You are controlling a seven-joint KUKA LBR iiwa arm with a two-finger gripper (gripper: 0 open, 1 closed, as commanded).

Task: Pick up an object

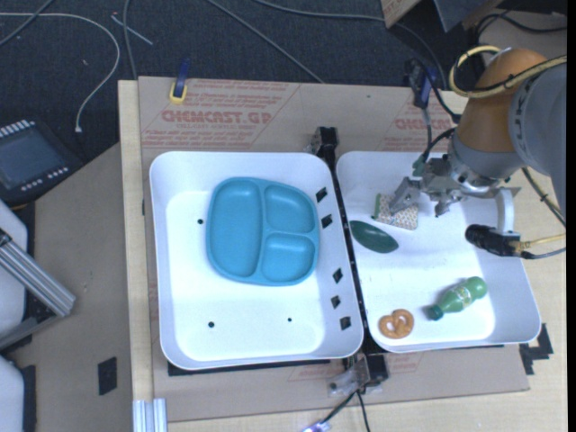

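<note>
I note a blue tray (263,230) in the left bin (171,268). In the right bin (504,322): a green leaf (373,237), pretzel (395,323), green bottle (456,298). My gripper (412,198) hangs above a patterned sponge (397,211), jaws apart, nothing between them.

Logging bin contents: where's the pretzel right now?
The pretzel lies in the right bin, near its front-left corner, just left of the green bottle.

A brown cardboard sheet (270,106) with red print covers the bench. Two white bins sit on it, touching: the left bin (180,331) and the right bin (504,322).
</note>
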